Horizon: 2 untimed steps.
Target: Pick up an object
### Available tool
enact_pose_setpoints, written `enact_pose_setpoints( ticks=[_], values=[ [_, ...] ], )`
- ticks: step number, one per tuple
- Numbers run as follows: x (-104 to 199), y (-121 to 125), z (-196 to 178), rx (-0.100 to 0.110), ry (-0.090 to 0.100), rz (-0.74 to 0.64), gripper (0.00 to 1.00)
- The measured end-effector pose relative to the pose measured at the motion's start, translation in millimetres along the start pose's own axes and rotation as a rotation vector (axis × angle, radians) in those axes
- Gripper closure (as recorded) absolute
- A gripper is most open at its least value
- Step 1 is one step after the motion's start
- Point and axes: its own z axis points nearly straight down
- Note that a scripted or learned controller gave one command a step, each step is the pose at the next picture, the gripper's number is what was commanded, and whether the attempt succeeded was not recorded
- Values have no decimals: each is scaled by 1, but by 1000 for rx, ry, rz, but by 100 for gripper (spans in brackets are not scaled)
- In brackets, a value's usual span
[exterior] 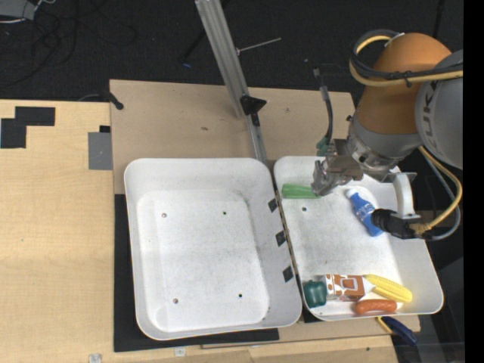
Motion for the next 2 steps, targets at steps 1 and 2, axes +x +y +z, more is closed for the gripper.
enact_pose_setpoints(
  ticks=[1, 2],
  values=[
    [49, -13, 15, 1, 0, 0, 100],
    [108, -26, 23, 1, 0, -2, 100]
  ],
)
